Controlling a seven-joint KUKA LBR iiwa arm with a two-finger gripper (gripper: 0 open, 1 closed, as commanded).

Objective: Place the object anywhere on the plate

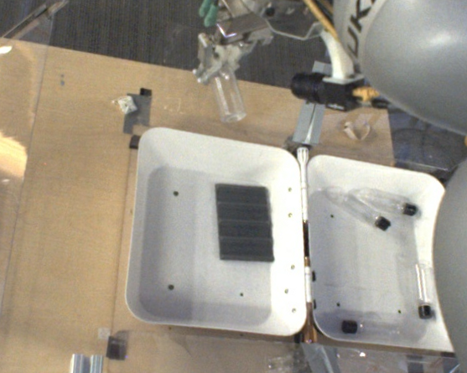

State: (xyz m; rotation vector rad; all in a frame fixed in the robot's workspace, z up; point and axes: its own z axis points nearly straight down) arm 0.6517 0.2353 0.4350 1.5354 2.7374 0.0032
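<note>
1. Gripper (217, 63) hangs above the far edge of the wooden bench (62, 203), beyond the far rim of the left white bin (147, 238); a clear plastic tube (230, 101) slants down and to the right from between its fingers, so the claw is closed narrowly on the tube's upper end. The tube is in the air, clear of both bins.
2. Left white bin holds a dark grey ribbed rectangular plate (244, 222), lying flat near the bin's middle, slightly toward its right wall and turned a little askew. Nothing rests on the plate.
3. Right white bin (328, 307) carries several clear tubes with black caps: one (366, 209) near the far left corner, one along the right wall (422, 289), and a small black cap (349, 326) near the front edge.
4. The two bins touch along their shared rims at the bench's middle.
5. Bench surface is pale wood; a transparent panel (0, 161) stands at its left side. Dark carpet (95, 4) lies beyond the far edge.
6. Grey arm (452, 56) fills the upper right corner.
</note>
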